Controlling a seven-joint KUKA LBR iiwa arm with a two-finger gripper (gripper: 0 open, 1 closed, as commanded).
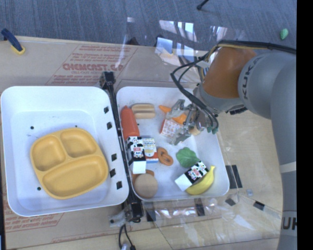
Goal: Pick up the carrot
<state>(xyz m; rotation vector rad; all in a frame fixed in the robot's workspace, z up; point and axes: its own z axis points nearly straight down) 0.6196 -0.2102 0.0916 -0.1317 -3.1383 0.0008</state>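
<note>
Carrot is lying in the right-hand white bin, just beside the hand on its picture-left, upper side. Its long axis is running at a slant from upper left to lower right. The narrow orange tip is pointing up and left, away from the hand, while the other end is disappearing under a crinkled clear packet and the hand's grey metal. Whether the hand is touching the carrot is unclear, and I cannot tell whether it is spread or pressed together, as cables and glare are blurring it.

The grey arm with its orange band is reaching in from the picture's right and hanging low over the bin's upper half. Further picture-left of the hand, a tan bun and a long red sausage are lying near the bin's wall. Below the hand, a green piece is sitting near it, and a banana is resting lower still. Well apart on the picture-left, a yellow divided plate is sitting in the other bin on the table.
</note>
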